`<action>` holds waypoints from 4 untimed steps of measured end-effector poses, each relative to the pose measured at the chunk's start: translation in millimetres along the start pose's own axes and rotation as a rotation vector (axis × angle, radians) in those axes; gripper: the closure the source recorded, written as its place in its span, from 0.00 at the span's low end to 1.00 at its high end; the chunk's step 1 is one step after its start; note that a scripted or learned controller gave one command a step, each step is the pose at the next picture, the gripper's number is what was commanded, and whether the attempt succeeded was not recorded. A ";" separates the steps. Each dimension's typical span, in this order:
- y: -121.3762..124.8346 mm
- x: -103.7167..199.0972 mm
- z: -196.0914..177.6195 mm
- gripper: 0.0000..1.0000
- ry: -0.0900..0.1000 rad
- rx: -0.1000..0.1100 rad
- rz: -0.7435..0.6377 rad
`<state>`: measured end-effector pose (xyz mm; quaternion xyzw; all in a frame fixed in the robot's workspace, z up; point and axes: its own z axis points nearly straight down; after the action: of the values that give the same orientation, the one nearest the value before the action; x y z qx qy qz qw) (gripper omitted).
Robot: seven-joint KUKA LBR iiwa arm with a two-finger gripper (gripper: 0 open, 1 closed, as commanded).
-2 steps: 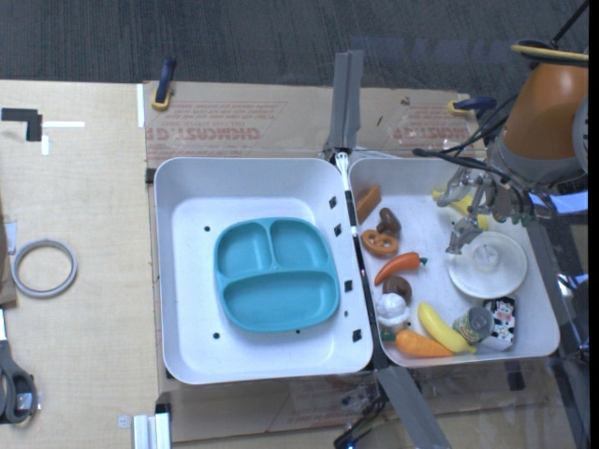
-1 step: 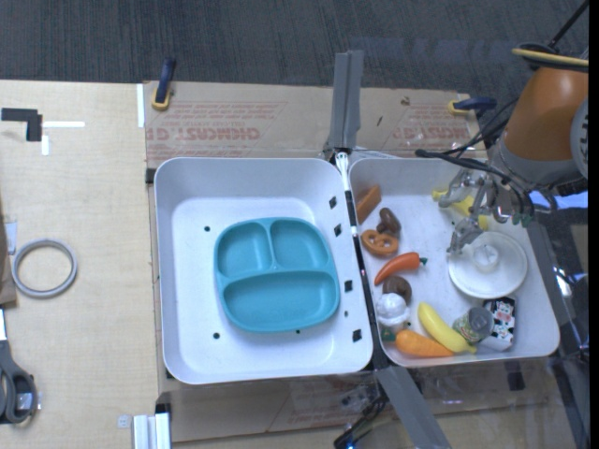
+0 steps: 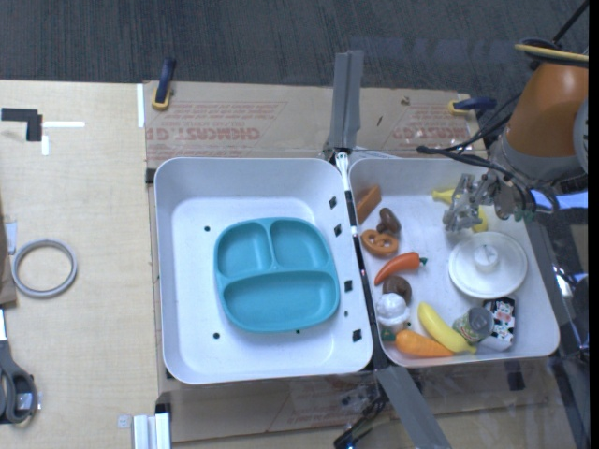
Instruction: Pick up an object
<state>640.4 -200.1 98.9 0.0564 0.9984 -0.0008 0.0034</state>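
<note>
At the 2 o'clock corner of the right bin [image 3: 538,340], the tool [image 3: 465,206] hangs low over the white floor, wrist and orange band behind it toward 3 o'clock. Metal fingers point down beside a small yellow object [image 3: 445,195] lying just at their 9 o'clock side; whether the fingers are spread or closed I cannot tell, and nothing can be seen between them.

No object lifted yet, by my reading. All pieces lie on the bin floor: white lidded dish [image 3: 487,264] just below the tool at 6 o'clock; banana [image 3: 438,326], carrot [image 3: 421,345] and a small can [image 3: 475,325] along the 6 o'clock wall; red chili pepper [image 3: 397,267], pretzel [image 3: 379,242], a brown piece [image 3: 388,220] and a sausage-like orange piece [image 3: 368,200] down the 9 o'clock side.

Left bin [image 3: 178,279] carries a teal divided plate [image 3: 277,274], untouched. Worktop [image 3: 75,344] at far 9 o'clock bears a tape roll [image 3: 43,267].

Progress: approach made, likely aiming at the yellow object. Left to do: close on it, then raise it clear.
</note>
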 end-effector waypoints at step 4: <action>92.7 103.9 6.4 0.00 0.008 -0.001 0.050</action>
<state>547.7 -96.3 91.8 0.0812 0.9967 -0.0001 -0.0008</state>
